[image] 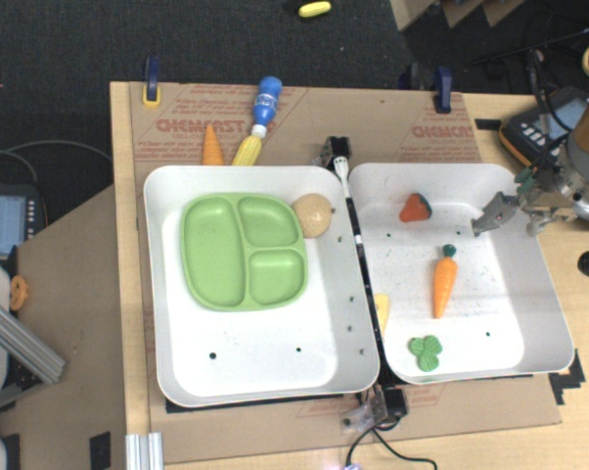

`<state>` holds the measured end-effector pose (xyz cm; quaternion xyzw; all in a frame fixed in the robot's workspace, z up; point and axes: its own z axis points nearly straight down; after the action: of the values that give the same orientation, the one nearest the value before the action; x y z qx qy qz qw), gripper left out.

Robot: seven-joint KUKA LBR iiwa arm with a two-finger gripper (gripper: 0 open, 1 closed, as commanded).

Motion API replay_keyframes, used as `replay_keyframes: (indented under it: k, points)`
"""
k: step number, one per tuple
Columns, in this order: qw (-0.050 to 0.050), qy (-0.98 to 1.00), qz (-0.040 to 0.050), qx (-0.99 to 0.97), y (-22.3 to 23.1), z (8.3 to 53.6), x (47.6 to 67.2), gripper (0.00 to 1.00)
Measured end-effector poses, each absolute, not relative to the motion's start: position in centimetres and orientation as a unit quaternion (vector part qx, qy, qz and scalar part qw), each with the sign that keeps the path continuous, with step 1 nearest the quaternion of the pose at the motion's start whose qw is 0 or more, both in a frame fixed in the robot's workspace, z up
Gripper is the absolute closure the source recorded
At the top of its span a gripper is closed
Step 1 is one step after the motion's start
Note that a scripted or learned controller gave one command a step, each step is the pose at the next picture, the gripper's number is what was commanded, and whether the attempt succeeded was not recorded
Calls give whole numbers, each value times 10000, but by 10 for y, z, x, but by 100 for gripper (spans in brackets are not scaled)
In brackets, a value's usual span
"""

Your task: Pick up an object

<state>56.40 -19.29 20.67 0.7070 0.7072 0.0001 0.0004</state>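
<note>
End effector [511, 213] hangs at the right bin's [529, 360] far right rim, reaching in from the right side of the worktop [128, 262]. Its 2 grey fingers look spread apart, with nothing between them, so it is open and empty.

Inside the right bin lie 3 candidates. A toy carrot [443, 284] rests near the bin's centre, its long axis running roughly from the far edge toward the near edge, green stub at the far end. A red strawberry-like piece [415, 208] sits close to the far left corner of that bin. A green broccoli-like piece [426, 352] lies by the near edge, left of middle. A small yellow piece [381, 311] is wedged at the bin's left rim, partly hidden.

The left bin [177, 360] carries a green divided plate [244, 251] with 3 compartments and a tan ball [313, 214] just beside the plate's far right corner.

The carrot seems the best choice: it lies apart from the walls and the other items. It is probably hollow plastic, light and stiff, with a smooth skin that may slip. Its taper could squeeze it out of a pinch, so close across the thicker upper half, fingers set crosswise to its length. A rounded body may also roll if touched off-centre.
</note>
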Motion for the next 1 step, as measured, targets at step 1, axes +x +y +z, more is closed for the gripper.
replay_keyframes:
  k: [1]
  points:
    - [-27, 7075, -9, 7067, -167, 78, 551, 0]
